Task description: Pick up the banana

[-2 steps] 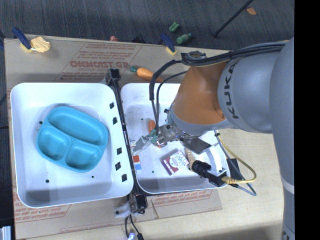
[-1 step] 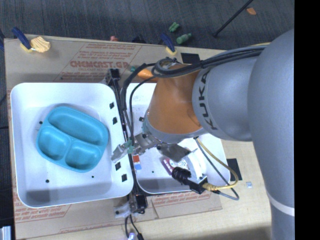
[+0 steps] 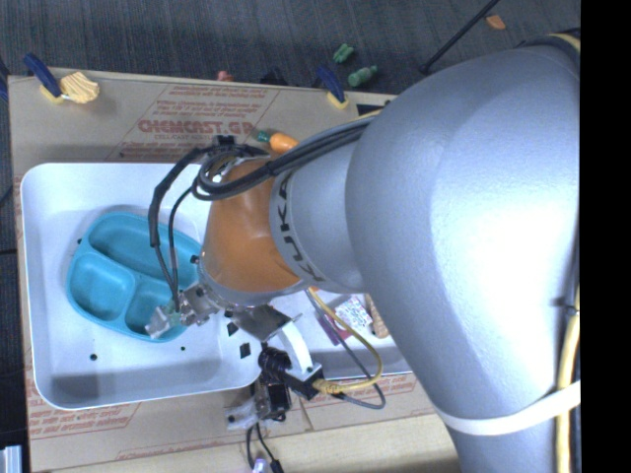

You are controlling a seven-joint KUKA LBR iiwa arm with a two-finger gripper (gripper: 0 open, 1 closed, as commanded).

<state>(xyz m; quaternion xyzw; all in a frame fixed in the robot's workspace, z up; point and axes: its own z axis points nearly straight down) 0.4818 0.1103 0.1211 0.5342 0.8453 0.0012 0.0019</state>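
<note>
Camera view: fixed above, looking down at a slant.
Claw (image 3: 166, 318): small, pale metal, glinting; low at the end of the wrist, over the near rim of the blue tray (image 3: 106, 274).
Claw state: cannot tell whether spread or pressed together; too small and partly masked by the wrist. Nothing seen pinched in it.
Claw contact: looks to touch or sit just above the tray's rim; which of the two cannot be told.
Blue tray: smooth turquoise plastic, rounded outline, moulded into compartments by soft ridges; spreads out to the left of the claw and above it.
White bin (image 3: 39, 264): shallow, matte white, rounded corners; holds the tray and lies all around the claw.
Banana: its place cannot be told; the arm covers much of the bench to the right of the claw.
Orange band (image 3: 242, 249): glossy, barrel-shaped, just right of and above the claw.
Grey arm (image 3: 463, 215): broad, smooth, satin-grey cylinder, further right of the claw.
Black cables (image 3: 158, 215): thin, looping, running from above the band down to the claw.
Cardboard sheet (image 3: 177, 116): brown, flat, red print; well beyond the claw, toward the top.
Orange item (image 3: 283, 142): small, rounded, at the cardboard's edge above the band; kind unclear.
Yellow cable (image 3: 350, 390): thin loop below and right of the claw.
</note>
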